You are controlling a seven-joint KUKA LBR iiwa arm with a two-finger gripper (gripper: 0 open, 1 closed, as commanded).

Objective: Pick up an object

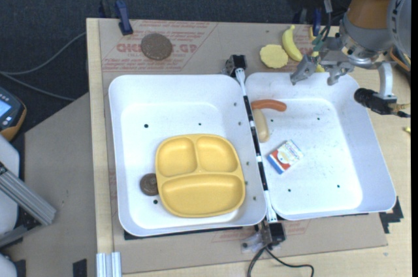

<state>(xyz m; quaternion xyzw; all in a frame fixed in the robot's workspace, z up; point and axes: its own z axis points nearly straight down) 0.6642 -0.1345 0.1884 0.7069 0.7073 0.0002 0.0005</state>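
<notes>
My gripper (316,75) hangs above the far edge of the right bin (366,158), its two fingers spread apart with nothing between them. In that bin, near its left wall, lie an orange-red sausage (269,105), a pale tan bun-like piece (262,126) and a small red, white and blue carton (285,156). The left bin (130,138) holds a yellow divided plate (198,174) and a small brown disc (149,185) beside it.
Outside the bins on the board lie a yellow banana (291,44), a yellow round piece (273,56) and a brown disc (157,46). A blue clamp (123,17) sits on the board's far left edge. A black fitting (372,100) overhangs the right bin's right rim.
</notes>
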